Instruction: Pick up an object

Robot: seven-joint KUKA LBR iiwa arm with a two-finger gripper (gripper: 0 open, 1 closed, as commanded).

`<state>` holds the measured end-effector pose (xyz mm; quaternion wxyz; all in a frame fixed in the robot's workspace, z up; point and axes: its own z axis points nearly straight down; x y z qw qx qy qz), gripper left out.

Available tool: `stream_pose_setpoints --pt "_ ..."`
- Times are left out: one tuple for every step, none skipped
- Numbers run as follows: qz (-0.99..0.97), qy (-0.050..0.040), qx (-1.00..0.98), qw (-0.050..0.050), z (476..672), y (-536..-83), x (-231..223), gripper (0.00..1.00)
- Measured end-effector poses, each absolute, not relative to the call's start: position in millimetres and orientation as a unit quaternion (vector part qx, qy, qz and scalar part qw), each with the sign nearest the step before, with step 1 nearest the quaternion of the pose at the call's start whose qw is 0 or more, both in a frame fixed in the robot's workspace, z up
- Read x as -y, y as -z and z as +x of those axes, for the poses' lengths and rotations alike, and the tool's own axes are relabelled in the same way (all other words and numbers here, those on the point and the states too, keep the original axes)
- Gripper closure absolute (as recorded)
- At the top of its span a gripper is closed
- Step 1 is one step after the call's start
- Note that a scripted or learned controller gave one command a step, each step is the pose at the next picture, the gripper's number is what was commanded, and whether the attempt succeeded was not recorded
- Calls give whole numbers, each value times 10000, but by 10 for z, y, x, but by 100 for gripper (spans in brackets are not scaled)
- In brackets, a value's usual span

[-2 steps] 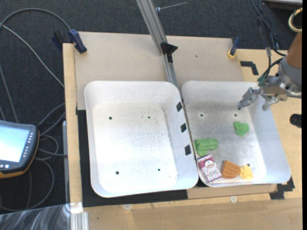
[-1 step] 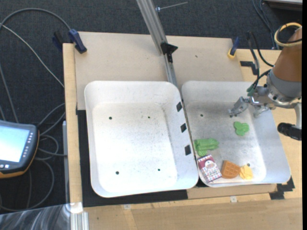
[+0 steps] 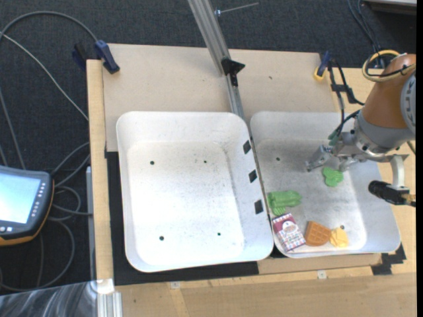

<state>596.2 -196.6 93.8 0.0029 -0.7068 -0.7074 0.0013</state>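
The right bin (image 3: 297,131) holds several small items. A small bright green piece (image 3: 334,176) lies in its right half, directly under my gripper (image 3: 330,160), which hangs low over it; whether they touch is unclear. A larger pale green item (image 3: 284,200) rests near the bin's left wall. Along the front wall sit a maroon and white packet (image 3: 288,233), an orange waffle-like piece (image 3: 317,234) and a small yellow piece (image 3: 340,238). The arm's orange band (image 3: 384,107) shows above the wrist at the right.
The left bin (image 3: 178,190) stands beside the right one, with black clips (image 3: 252,176) on the shared wall. A slanted metal pole (image 3: 211,32) crosses the back of the bench. Blue clamps (image 3: 106,55) grip the board's far corners. A pendant (image 3: 20,203) lies at far left.
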Motion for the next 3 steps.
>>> stream_pose_setpoints --pt "-7068 11 7074 -4 5983 -1087 1969 100" --pt "-7066 20 7076 -40 6022 -1739 1990 100" --pt "-7067 19 7075 -40 5946 -2328 2011 100"
